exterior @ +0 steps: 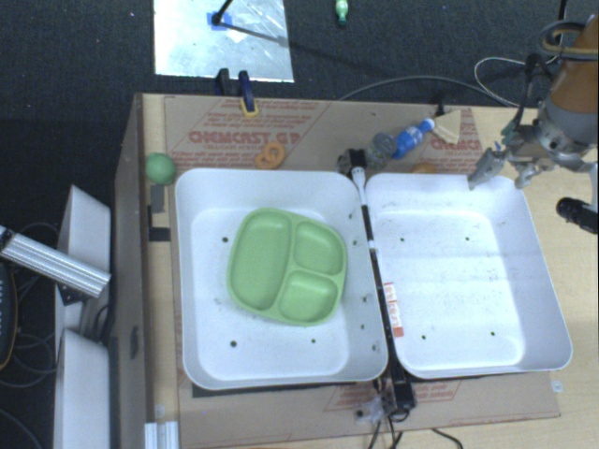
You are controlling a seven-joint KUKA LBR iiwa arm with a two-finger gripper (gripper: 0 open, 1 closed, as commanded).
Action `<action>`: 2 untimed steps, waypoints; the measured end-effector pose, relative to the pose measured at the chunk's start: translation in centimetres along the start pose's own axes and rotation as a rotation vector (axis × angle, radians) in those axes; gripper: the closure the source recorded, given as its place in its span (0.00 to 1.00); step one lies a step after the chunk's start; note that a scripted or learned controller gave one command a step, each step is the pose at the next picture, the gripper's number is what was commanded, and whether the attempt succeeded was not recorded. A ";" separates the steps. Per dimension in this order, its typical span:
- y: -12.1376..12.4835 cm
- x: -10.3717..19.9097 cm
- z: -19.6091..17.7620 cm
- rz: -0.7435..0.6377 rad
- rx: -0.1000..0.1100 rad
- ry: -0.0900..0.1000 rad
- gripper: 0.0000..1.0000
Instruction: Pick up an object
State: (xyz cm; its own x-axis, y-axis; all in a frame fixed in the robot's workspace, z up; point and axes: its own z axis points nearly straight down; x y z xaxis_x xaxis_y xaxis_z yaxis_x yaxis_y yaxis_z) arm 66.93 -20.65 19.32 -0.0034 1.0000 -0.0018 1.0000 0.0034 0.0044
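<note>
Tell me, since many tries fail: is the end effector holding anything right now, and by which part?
Nothing is held. The end effector hangs open over the right bin's far right corner, while the green plate lies in the left bin.

The scene is evenly and fairly brightly lit from above, with soft, weak shadows. The two white bins are the brightest areas and look slightly washed out, though specks on their floors remain visible. A shiny foil sheet at the top throws a pale glare. The dark floor around the counter shows grainy noise. The picture is low in resolution and a little soft overall; the arm at the right edge is blurred.
</note>
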 end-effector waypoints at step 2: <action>-0.1 0.7 10.8 -0.001 0.002 0.001 0.00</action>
State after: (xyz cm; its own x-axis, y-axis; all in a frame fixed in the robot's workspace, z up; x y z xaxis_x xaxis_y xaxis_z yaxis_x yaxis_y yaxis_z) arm 66.92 -19.93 8.49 -0.0043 1.0000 -0.0005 1.0000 0.0043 0.0022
